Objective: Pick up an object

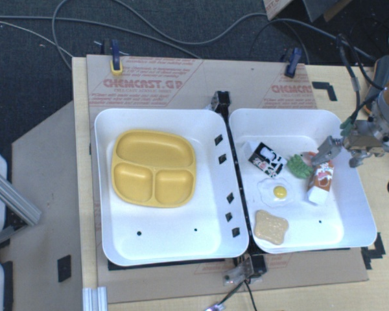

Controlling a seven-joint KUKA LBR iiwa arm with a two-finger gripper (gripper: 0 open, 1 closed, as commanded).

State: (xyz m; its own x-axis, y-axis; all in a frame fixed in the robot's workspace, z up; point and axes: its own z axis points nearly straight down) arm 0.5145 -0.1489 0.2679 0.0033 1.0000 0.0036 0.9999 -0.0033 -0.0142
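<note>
The right bin [350,235] holds several small items: a black-and-white packet [266,159], a green toy vegetable [299,166], a fried egg [277,192], a slice of toast [271,227] and a white bottle with a red-orange label [320,181]. My gripper [341,155] hangs over the bin's right side, just above and right of the bottle's top end. Its fingers are spread open with nothing between them. The left fingertip [325,151] is close to the bottle and the green vegetable.
A yellow divided plate [154,168] lies in the left bin [181,241]. A black divider with clips [230,173] runs between the bins. Cables trail across the dark floor behind the bench, and clamps [116,56] hold its back edge.
</note>
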